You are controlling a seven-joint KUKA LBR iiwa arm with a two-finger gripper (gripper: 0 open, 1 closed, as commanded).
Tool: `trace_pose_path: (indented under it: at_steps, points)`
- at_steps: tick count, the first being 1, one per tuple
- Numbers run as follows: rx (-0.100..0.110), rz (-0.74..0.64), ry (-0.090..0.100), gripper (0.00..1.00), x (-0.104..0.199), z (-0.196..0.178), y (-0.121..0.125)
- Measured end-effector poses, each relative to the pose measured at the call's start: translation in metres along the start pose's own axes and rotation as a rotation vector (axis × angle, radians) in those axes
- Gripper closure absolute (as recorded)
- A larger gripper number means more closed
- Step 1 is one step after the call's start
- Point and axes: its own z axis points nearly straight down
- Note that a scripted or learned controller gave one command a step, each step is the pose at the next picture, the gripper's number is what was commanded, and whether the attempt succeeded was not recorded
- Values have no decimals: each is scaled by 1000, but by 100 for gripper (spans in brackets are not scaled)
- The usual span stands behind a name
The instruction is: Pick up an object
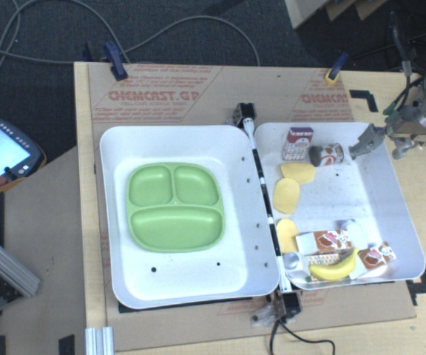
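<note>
A shallow white left bin (124,272) holds a pale green plastic divided plate (175,205), which lies flat in the bin's middle, nearer its left wall, with three compartments.

The shallow white right bin (390,198) touches it along a black seam. Near its far left corner stands a small white and maroon carton (296,143), with a small red and white can (328,154) on its side just beside it. Three pale yellow chip-like pieces (288,194) run down along the left wall. Along the near edge lie a brown and white packet (329,242), a yellow banana (334,267) and a small red and white wrapper (376,255), close together.

The grey two-finger gripper (366,142) hangs at the right bin's far right corner, near the can but apart from it. Nothing sits between its fingers; whether they are spread or closed cannot be told.
</note>
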Motion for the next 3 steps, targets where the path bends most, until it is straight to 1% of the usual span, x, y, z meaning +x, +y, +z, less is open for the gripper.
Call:
trace_pose_path:
  at_steps: [1, 2, 3]
  points:
    - [2, -1, 1, 0, 4, 120, 34]
    - [5, -2, 2, 0, 65, 145, 80]
    - [2, -2, -1, 100, 64, 135, 80]
